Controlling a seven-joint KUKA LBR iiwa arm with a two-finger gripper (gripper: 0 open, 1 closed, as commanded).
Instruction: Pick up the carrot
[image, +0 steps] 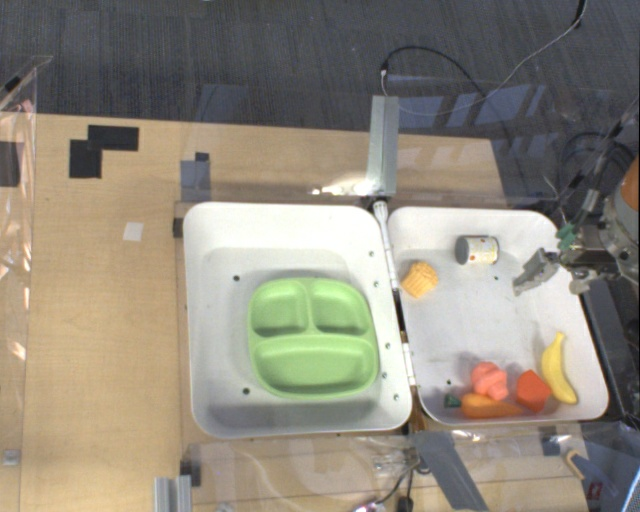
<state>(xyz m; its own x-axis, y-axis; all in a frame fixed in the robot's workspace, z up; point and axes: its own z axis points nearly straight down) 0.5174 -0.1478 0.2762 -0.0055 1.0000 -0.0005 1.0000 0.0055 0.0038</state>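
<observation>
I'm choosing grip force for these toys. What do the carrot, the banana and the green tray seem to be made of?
Carrot: probably moulded plastic, smooth orange skin with a dark green tip. Banana: likely the same, even yellow with a slight sheen. Green tray: apparently rigid plastic, matte, with moulded compartment ridges. Hard or soft cannot be told from this view.

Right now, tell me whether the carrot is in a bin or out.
In. The carrot lies in the right bin, at its near edge beside the tomato.
</observation>
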